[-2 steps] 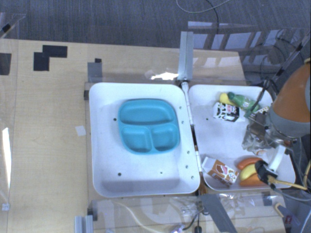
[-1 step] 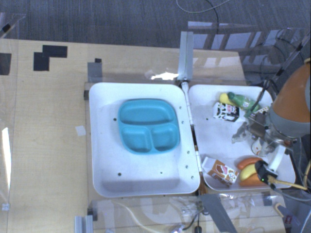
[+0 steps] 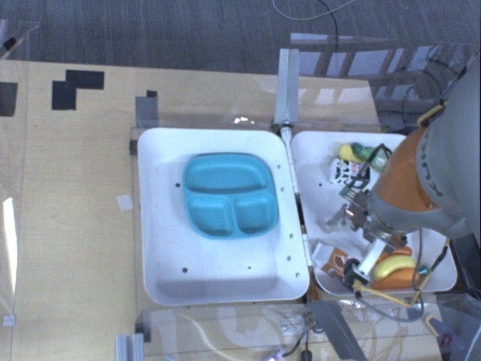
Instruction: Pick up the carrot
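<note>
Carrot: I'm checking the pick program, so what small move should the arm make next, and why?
Probably a short shift of the gripper toward the lower right corner of the right bin before descending. The carrot lies there against a yellow fruit, and the gripper hangs nearer the bin's middle, apart from it.
</note>
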Controlling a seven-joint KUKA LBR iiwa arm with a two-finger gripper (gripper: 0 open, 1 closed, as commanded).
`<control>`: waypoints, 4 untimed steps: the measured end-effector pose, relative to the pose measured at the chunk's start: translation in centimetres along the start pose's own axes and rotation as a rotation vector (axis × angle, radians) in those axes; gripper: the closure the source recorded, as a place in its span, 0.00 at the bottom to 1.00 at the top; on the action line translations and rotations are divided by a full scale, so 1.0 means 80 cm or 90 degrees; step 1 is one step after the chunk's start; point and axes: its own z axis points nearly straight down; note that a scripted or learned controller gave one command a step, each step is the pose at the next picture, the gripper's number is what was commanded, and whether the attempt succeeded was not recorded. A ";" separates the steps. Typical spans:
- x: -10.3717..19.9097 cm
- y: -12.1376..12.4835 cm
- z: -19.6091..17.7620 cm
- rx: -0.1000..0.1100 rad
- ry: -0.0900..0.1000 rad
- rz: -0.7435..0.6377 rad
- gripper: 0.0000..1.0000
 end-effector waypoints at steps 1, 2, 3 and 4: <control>0.003 0.003 -0.015 -0.003 0.003 -0.002 1.00; 0.003 0.003 -0.015 -0.003 0.003 -0.002 0.00; -0.015 -0.005 -0.107 0.006 -0.004 0.057 0.00; -0.012 -0.011 -0.015 0.008 -0.005 0.092 0.00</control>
